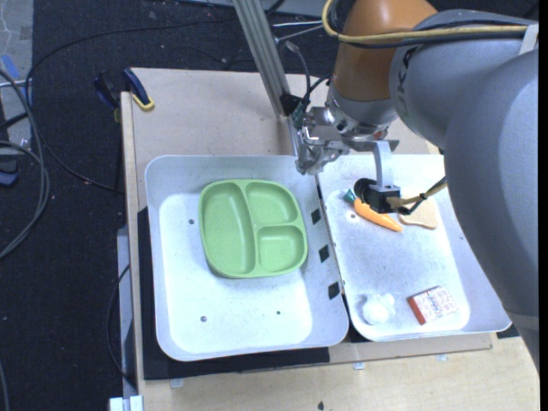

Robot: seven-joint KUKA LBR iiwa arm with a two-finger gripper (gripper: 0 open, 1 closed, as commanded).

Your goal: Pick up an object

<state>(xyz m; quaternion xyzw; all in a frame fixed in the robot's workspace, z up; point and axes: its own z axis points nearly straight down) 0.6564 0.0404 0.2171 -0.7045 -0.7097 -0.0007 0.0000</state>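
Note:
My gripper (308, 163) hangs over the back edge between the two bins, above the rear left corner of the right bin (411, 315). Nothing shows between its fingers. An orange carrot with a green tip (377, 217) lies at the back of the right bin, beside a tan wooden piece (422, 218). Near the front of that bin lie a small white lump (377, 307) and a red and white packet (431, 304). A green divided plate (253, 228) rests in the left bin (180, 315).
A slanted metal bar (261, 41) rises behind the bins. The big grey arm covers the upper right. A blue and yellow clamp (137, 91) sits at the bench's back left corner.

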